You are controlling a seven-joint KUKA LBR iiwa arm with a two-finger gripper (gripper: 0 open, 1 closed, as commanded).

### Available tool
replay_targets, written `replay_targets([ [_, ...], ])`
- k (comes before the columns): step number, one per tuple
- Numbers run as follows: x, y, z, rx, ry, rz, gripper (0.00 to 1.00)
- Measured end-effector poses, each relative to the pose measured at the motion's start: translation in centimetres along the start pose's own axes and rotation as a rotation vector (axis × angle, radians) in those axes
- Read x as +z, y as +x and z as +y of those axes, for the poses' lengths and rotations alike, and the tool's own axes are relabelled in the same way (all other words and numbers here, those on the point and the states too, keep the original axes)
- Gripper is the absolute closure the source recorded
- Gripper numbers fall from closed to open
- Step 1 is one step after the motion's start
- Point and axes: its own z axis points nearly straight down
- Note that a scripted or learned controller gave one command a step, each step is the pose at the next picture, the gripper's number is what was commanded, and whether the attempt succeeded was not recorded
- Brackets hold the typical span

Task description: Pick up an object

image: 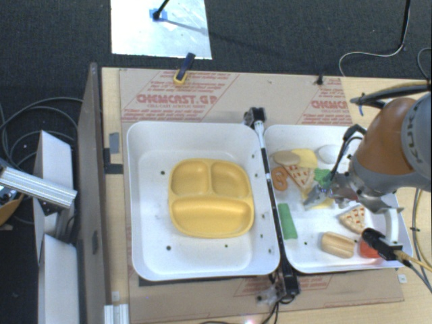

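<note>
The arm (398, 147) is cut off at the right edge and hides part of the right bin (304, 265).

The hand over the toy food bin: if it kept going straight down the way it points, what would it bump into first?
Probably the white bin floor just beside the pizza slice. The hand points down and a little left there. Depth is hard to judge from above, so it might clip the pizza slice first.
</note>
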Motion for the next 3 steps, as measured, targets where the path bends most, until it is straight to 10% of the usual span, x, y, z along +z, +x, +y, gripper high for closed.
replay_targets([
  [1, -2.5, -3.1, 8.8, -0.004, -0.021, -0.009, 0.00],
  [2, 2.1, -2.2, 4.3, 0.002, -0.010, -0.003, 0.00],
  [3, -8.9, 7.1, 14.5, -0.015, -0.031, -0.003, 0.00],
])
